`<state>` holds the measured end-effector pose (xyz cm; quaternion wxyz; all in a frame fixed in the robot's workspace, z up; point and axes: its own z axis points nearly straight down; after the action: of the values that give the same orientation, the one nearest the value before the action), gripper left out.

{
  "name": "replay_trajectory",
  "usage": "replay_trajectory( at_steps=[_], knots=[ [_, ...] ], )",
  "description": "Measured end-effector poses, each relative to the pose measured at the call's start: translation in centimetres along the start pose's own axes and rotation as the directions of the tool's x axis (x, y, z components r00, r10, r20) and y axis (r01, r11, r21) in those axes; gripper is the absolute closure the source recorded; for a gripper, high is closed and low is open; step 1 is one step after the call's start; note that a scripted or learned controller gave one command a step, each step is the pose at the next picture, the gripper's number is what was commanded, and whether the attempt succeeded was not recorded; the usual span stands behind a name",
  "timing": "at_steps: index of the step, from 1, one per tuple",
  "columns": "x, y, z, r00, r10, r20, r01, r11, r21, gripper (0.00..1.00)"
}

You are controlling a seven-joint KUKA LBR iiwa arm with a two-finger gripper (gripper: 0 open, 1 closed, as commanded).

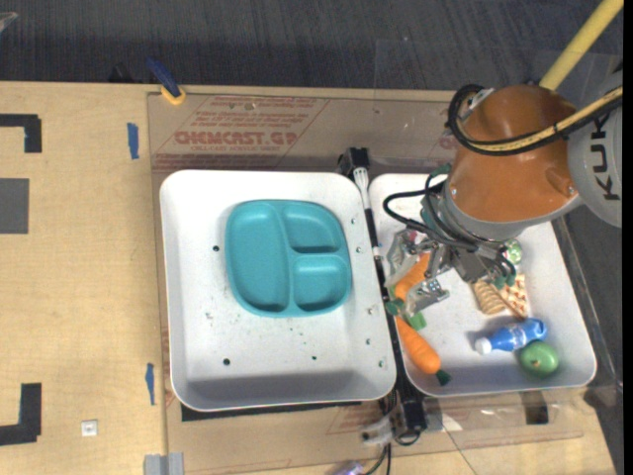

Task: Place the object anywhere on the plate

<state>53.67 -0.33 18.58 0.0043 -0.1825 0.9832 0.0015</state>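
A teal divided plate (289,257) lies in the left white bin (198,364). My gripper (423,277) is low over the left part of the right bin (574,364), under the orange wrist band. An orange piece (406,287) shows right at the gripper, partly covered by it. Just in front of it, an orange carrot with a green tip (421,352) lies along the bin's left wall. Whether the gripper has hold of anything is hidden by the wrist.
The right bin also holds a blue bottle (510,337), a green apple (539,360) and a tan waffle-like piece (493,295) at the front right. A black divider (368,226) runs between the bins. A yellow pole (584,38) crosses the top right.
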Motion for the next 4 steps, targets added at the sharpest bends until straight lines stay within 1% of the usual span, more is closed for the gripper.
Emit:
replay_trajectory(
  at_steps=[1,2,3,4],
  knots=[
    [0.0,0.0,0.0,1.0,0.0,0.0,0.0,1.0,0.0,0.0],
    [-0.3,0.0,-1.2,1.0,0.0,0.011,0.0,1.0,0.002,1.0],
    [-3.9,5.5,-5.8,1.0,-0.019,0.004,0.019,1.0,0.001,1.0],
    [-10.6,9.6,3.5,0.991,0.134,-0.006,-0.134,0.991,-0.001,1.0]
  ],
)
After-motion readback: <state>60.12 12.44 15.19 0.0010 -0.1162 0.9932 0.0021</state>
